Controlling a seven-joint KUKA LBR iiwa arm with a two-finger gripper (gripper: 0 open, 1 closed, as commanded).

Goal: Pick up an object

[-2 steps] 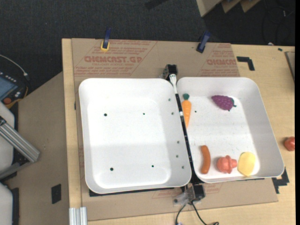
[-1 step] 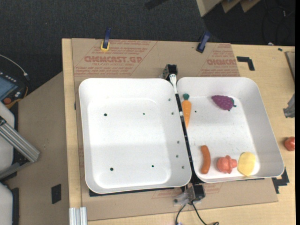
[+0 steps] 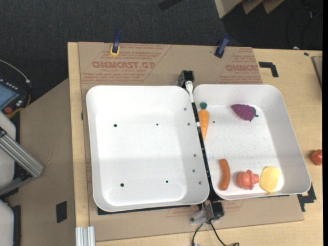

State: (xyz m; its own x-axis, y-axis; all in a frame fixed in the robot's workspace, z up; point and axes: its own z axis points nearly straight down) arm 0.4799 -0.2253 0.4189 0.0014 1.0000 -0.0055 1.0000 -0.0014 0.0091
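Orange toy carrot (image 3: 204, 121) lies in the right bin (image 3: 256, 147), hard against that bin's left wall, green tip toward the far side, body running lengthwise along the wall. Purple toy grape bunch (image 3: 244, 111) sits in the far part of the same bin, well apart from the carrot. Near the front wall of the right bin, three items sit in a row: an orange-red toy sausage (image 3: 224, 173) on the left, a lumpy red-pink toy (image 3: 247, 179) in the middle (type unclear), and a yellow toy lemon (image 3: 270, 179) on the right. The red-pink toy and the lemon are touching or just about; the sausage is just beside the red-pink toy. Claw: cannot tell how far open it is or whether it has hold of anything.

Left bin (image 3: 138, 137) is white with a few small dark dots on its floor. The two bins meet along a dark seam, with a black clip (image 3: 186, 78) at the far end and another fitting with a cable (image 3: 212, 210) at the near end. Both bins rest on a brown cardboard sheet (image 3: 154, 60) printed with red CHEMCAST lettering. A blue clamp (image 3: 116, 42) and a second blue clamp (image 3: 222, 45) grip the sheet's far edge. A small orange-red thing (image 3: 317, 157) lies outside the right bin, on the bench at the right. Dark carpet (image 3: 77, 9) lies beyond the bench.
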